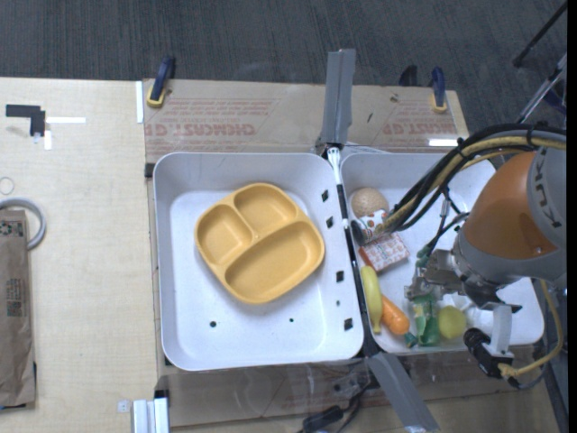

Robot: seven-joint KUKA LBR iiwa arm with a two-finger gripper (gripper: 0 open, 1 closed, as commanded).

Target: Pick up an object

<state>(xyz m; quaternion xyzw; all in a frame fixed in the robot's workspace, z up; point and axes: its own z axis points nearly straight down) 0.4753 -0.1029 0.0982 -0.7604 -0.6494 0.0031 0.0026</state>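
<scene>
**Two bins, arm low over the right one**

You've got two white bins side by side. The left bin (176, 269) carries a yellow divided plate (260, 240), three compartments, sitting tilted near the middle. The right bin (532, 327) has all the small stuff, bunched at its left and front side: a beige ball (368, 202) at the back, a red-and-white packet (386, 253) just in front of it, a banana (370, 292) along the left wall, a carrot (394, 315) just beside the banana, then a green leafy piece (426, 325) and a lemon (451, 321) near the front wall.

The arm (509, 219) comes in from your right, its orange band over the bin. The gripper (431, 282) hangs low just above the green piece and the lemon, close to the carrot. You cannot tell its grip state from this angle, nor whether it touches anything.

Black cables (433, 183) arc from the arm toward the ball.
</scene>
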